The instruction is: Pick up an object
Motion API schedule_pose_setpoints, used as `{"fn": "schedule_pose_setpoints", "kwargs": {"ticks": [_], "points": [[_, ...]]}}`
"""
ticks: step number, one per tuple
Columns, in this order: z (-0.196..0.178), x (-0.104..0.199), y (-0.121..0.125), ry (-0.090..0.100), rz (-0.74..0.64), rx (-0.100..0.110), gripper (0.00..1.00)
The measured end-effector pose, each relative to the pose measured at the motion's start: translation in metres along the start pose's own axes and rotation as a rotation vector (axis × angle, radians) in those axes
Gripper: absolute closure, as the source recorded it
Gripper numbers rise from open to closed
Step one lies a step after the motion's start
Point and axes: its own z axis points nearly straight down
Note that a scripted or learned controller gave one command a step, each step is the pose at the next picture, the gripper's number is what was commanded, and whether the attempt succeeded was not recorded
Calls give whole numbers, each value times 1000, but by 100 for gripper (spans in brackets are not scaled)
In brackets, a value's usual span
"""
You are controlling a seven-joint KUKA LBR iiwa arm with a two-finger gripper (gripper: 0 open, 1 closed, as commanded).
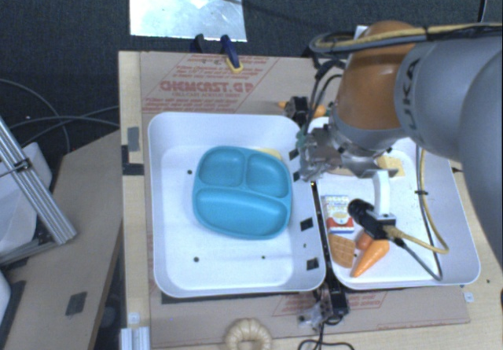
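Left bin (177, 262): you're seeing a blue tray (241, 191) lying inside | right bin (452, 258): carrot (369, 258), packet (338, 211), possibly cracker (342, 248) sitting | gripper (310, 160): fingers' state you cannot tell

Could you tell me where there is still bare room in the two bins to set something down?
Left bin: bare floor in front of and left of the blue plate. Right bin: crowded near the carrot, cracker and packet; its far-right floor is bare.

grey arm (452, 97), orange band (377, 77)
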Motion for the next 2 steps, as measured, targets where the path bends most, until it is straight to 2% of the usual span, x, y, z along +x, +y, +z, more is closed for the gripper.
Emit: {"fn": "schedule_pose_setpoints", "kwargs": {"ticks": [1, 2], "points": [[1, 17, -3, -1, 2, -1, 100], [2, 16, 0, -1, 5, -2, 100]]}}
